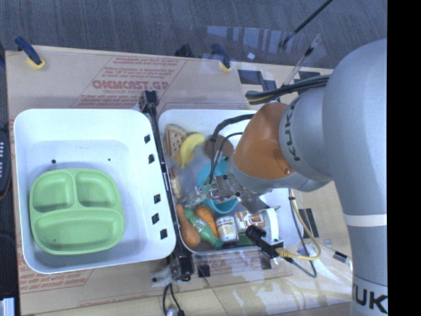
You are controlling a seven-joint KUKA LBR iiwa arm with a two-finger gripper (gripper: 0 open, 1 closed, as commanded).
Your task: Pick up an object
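Presently my arm (316, 130) reaches in from the right and bends down over the right bin (197, 118). Its orange band (263, 151) sits above the middle of that bin. Below the band the tool (220, 193) hangs low among the clutter, over a blue bowl-like thing (220, 203). From this slant I cannot tell how the tool is set, or whether it has anything.

Right bin contents, as far as I can make out:
- yellow banana-shaped piece (191, 147) near the far side, just beside a tan, bread-like slab (175, 140) by the dividing wall
- orange carrot-like piece (186, 229) at the near left corner, touching a green piece (202, 228) and a second orange piece (206, 216)
- small labelled jar (225, 228) next to those, and a white packet with red print (258, 219) just to its right, both near the front wall
- some clear, crinkled wrap (187, 176) between the banana and the carrots, too vague to name

Left bin (39, 124) holds a light green divided tray (77, 209), three compartments, lying flat toward the near left part. It is well apart from the arm.

Both bins rest side by side on the cardboard-covered desk (118, 78). Blue clamps (29, 52) grip its far edge.
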